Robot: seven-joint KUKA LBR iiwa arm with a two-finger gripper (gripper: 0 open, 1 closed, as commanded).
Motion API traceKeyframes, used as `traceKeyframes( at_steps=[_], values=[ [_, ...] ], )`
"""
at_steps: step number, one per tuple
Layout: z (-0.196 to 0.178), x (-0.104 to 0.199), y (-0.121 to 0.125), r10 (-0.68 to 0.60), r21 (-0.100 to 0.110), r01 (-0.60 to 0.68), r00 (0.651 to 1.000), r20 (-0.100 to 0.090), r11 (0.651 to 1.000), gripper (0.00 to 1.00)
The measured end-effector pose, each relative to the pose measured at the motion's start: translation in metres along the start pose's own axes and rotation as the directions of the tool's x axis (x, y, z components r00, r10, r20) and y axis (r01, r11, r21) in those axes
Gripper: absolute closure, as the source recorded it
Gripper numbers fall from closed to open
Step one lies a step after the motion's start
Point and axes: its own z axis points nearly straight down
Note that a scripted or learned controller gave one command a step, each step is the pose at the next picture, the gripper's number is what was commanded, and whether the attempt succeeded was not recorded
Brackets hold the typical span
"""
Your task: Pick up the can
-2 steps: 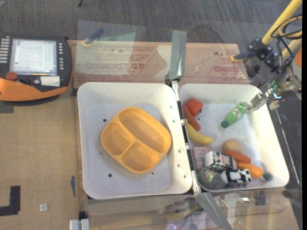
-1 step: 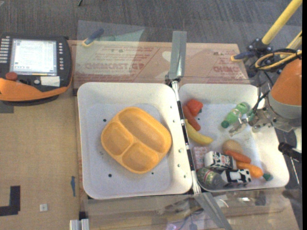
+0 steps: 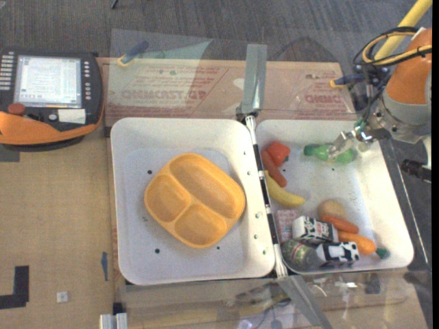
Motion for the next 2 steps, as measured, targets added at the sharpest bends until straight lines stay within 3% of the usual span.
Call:
traceKeyframes(
  at_steps=[1,2],
  values=[
    [0.033,0.024,-0.028,0.136,-0.001,-0.136,0.991,0.002,0.991,0.0],
    [0.029,0.024,-0.066,0.193,-0.007,-0.193,0.981,-0.011,0.981,0.0]
  ],
)
